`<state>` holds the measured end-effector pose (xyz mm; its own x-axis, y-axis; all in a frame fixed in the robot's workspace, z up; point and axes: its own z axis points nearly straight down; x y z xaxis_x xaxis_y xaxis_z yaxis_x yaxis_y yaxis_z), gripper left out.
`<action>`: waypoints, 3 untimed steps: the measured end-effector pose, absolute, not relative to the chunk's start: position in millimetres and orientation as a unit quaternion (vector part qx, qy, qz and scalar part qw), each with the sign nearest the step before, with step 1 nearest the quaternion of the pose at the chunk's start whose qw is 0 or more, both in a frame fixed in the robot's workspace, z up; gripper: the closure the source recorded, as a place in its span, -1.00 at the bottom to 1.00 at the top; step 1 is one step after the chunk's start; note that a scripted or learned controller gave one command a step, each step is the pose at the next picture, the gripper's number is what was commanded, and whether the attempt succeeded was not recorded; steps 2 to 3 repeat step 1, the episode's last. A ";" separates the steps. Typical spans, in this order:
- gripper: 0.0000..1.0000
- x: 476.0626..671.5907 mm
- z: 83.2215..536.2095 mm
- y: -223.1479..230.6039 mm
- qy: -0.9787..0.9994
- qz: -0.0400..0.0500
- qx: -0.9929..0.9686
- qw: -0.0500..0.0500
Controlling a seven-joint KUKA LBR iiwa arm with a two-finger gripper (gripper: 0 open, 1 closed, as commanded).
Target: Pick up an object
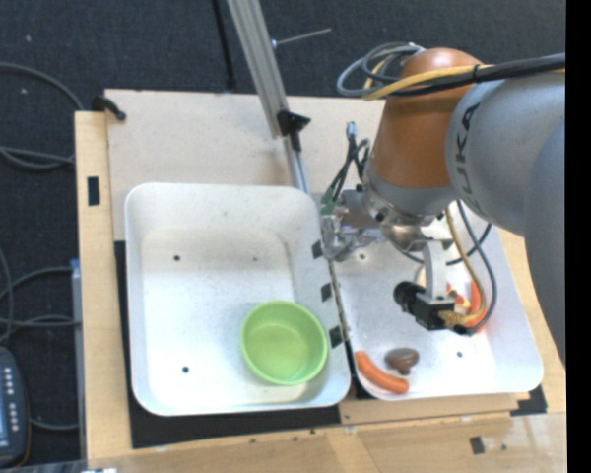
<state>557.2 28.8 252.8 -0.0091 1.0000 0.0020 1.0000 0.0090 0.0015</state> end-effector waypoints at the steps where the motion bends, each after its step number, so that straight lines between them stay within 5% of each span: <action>1: 1.00 554.5 240.6 77.4 -0.709 0.001 -0.705 0.001; 3: 1.00 554.5 240.6 77.4 -0.709 0.001 -0.705 0.001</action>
